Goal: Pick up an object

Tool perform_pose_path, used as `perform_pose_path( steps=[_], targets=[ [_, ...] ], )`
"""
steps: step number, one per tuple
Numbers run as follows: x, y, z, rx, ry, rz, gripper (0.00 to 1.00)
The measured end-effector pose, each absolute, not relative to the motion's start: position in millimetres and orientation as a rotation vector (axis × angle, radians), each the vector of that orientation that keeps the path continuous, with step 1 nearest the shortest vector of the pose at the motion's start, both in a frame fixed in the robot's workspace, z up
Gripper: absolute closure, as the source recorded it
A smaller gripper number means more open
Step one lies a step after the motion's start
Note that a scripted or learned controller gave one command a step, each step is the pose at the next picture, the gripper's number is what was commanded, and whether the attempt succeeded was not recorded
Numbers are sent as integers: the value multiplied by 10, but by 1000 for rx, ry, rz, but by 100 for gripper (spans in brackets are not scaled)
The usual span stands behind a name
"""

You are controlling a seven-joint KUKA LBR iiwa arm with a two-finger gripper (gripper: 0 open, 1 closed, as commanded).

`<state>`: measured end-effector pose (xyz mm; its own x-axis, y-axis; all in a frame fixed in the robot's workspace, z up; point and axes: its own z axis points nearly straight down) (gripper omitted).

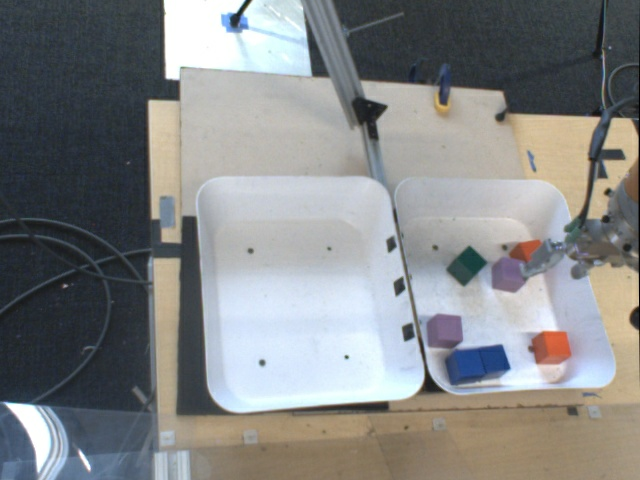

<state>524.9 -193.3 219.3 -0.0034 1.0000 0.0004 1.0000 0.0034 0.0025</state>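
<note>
My pincer (540, 259) reaches into the right bin (590, 313) beside a purple block (508, 275) and an orange block (525, 251), near the green block (466, 265), but I cannot tell if it grips anything.

Two bins side by side on the bench (165, 268): left bin (300, 208), right bin (480, 203). All blocks sit in the right bin. Far cluster: one block (466, 265), another (508, 274) right of it, touching a third (525, 251) behind. My gripper (541, 259) reaches in from the right at that cluster. Near side: a lone block (444, 329), a pair (477, 363) in front, one (550, 347) at the near right corner.
</note>
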Motion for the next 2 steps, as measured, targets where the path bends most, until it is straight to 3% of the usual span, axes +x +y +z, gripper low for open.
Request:
perform_pose_path(
  steps=[1, 2],
  targets=[
    [5993, -2061, 1192, 2207, 2223, 2, 0],
    [6273, -1829, 1114, 2200, 2208, 21, 0]
  ],
)
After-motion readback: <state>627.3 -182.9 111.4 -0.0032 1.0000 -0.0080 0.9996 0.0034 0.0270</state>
